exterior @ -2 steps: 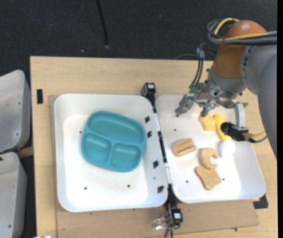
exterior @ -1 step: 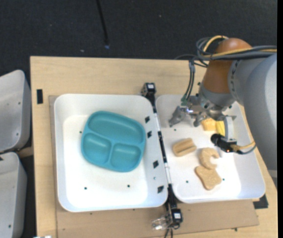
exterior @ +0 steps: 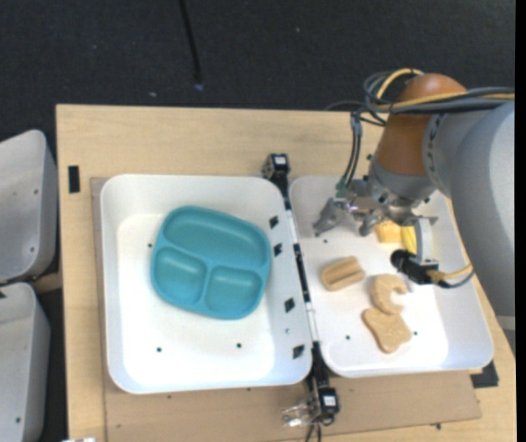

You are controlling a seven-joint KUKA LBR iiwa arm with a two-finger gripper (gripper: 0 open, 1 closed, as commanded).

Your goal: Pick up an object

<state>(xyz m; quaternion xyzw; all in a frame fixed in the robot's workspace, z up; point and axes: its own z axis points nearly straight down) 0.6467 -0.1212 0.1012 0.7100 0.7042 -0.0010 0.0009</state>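
Three tan pieces (exterior: 343, 273) lie apart in the right bin (exterior: 456, 334).

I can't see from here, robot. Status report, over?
Gripper low in right bin, holding nothing seen. Three tan pieces and a yellow piece lie loose there. Blue tray in left bin. Nothing blocking.

Two shallow white bins sit side by side on one bench (exterior: 78, 247). The left bin (exterior: 124, 339), at nine o'clock, holds one teal divided plate (exterior: 212, 261) with three compartments. The right bin (exterior: 456, 339), at three o'clock, holds three tan bread-like pieces: one (exterior: 342, 273) toward its middle, one (exterior: 388, 292) beside it, one (exterior: 387, 331) at five o'clock. One yellow piece (exterior: 390, 233) lies at its twelve o'clock.
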